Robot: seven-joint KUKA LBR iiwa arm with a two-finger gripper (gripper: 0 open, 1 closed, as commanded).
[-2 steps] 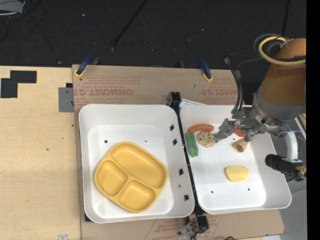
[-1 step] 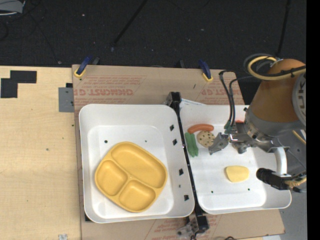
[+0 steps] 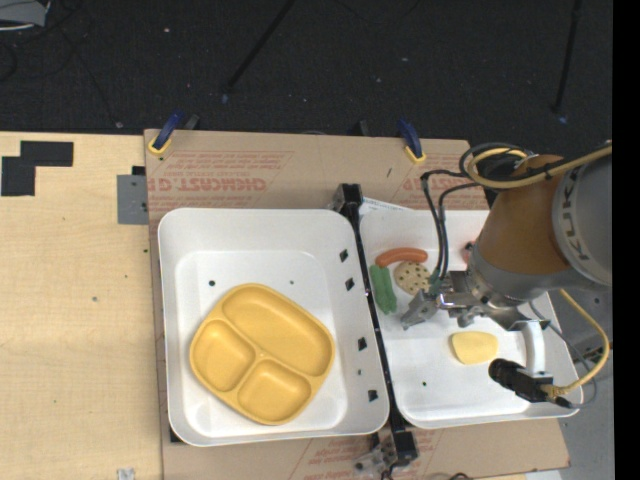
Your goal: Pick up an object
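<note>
In the right bin (image 3: 440,408) my gripper (image 3: 424,303) hangs low over the floor, open, with nothing between its fingers. Just left of it lie a round speckled beige cookie (image 3: 409,276), a green pod-shaped piece (image 3: 383,288) and an orange-red sausage (image 3: 400,257), all bunched near the bin's left wall. A pale yellow lump (image 3: 473,346) rests on the bin floor to the gripper's lower right. The arm's orange band (image 3: 520,228) stands above the bin's right half and hides part of it.
A yellow three-compartment plate (image 3: 262,351) lies in the left bin (image 3: 190,248). A black divider (image 3: 365,308) runs between the two bins. Blue-and-yellow clamps (image 3: 165,138) (image 3: 411,140) hold the cardboard at the back.
</note>
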